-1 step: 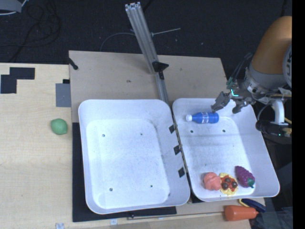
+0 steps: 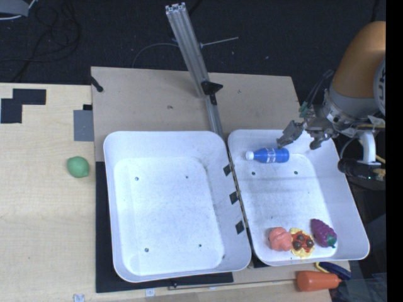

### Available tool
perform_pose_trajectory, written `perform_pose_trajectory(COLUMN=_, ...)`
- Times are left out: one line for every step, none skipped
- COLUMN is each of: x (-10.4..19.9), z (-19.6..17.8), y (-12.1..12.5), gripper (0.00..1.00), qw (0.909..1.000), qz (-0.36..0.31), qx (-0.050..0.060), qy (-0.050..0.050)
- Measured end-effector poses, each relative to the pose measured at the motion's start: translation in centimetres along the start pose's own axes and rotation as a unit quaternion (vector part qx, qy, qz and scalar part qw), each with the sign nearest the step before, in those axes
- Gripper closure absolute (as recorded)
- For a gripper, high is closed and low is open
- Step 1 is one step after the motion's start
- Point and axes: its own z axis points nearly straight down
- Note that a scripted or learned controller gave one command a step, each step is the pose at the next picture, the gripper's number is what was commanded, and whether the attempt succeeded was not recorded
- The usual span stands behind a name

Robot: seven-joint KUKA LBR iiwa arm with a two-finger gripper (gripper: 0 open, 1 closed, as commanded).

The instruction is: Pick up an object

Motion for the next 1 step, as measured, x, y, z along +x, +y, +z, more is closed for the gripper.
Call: perform_pose_trajectory(x=-0.20, z=6.05, y=-0.75, gripper=0.00, qw=1.0000, qz=0.000, qx=0.003, qy=0.000)
